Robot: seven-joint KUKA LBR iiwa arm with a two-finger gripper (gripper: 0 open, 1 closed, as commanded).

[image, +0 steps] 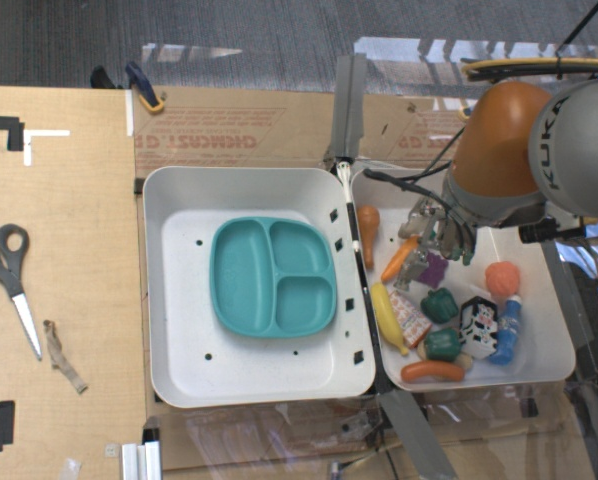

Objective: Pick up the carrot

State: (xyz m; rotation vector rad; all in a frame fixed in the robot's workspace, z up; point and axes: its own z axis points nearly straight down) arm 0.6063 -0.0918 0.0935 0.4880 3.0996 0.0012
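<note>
Hovering over right bin (564, 363), claw (431, 236) state not discernible.
Reaching toward carrot (399, 258) lying tilted just left of claw, near banana (386, 315); presumably lining up for pick.

Robot lab, KUKA arm (539, 148), bench bins (169, 268)

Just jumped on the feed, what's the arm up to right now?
The arm's gripper is down in the right bin, right over the carrot near that bin's left wall. I can't tell from this angle whether it actually has the carrot. Other toy food lies around it: a banana, a hot dog and green peppers. The left bin holds a teal divided plate with nothing on it.
</note>
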